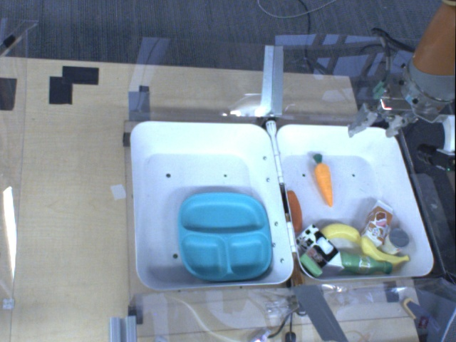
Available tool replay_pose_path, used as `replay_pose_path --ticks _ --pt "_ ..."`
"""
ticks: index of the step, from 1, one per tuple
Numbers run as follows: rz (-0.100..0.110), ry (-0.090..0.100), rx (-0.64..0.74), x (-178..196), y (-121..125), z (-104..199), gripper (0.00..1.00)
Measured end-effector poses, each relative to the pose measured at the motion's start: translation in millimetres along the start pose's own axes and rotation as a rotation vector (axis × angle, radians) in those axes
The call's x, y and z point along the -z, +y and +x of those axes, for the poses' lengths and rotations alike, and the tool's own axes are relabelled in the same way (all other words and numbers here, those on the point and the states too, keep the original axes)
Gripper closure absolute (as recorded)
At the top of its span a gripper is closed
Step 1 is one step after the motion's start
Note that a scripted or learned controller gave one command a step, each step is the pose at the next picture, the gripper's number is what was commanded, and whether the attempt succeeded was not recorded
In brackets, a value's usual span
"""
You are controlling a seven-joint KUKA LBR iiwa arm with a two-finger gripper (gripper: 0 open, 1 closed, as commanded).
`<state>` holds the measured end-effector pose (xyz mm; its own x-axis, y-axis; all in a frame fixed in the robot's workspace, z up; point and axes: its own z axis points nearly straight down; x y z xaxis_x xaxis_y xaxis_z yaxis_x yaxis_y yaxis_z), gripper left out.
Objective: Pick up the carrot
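The arm is seen entering at the upper right of the frame, its orange band at the very corner and the grey wrist angled down and toward the left. The gripper is held above the upper right corner of the right bin, at about the level of the bin's far rim. Its two fingers are spread apart, and nothing is held between them.

The carrot is found in the upper middle of the right bin, lying almost upright in the frame, with its green top toward the far rim and its orange tip pointed toward the lower edge. It is well apart from the gripper, below and to the left of it, and is touched by nothing.

In the lower part of the same bin, a yellow banana, a green bottle, a black-and-white toy and a small carton are crowded together. An orange sausage-like piece is laid along the bin's left wall.

The left bin is occupied by a blue divided tray, placed toward its lower right.
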<state>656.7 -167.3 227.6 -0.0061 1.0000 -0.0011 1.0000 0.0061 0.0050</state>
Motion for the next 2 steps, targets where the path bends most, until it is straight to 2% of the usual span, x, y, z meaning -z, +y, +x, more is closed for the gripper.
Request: replay_pose_path --ticks 1,2 --pt "-0.006 -0.002 0.309 -138.4 -24.0 25.7 0.0" --pt "-0.003 -0.002 0.343 -118.3 -17.0 -38.7 0.0"
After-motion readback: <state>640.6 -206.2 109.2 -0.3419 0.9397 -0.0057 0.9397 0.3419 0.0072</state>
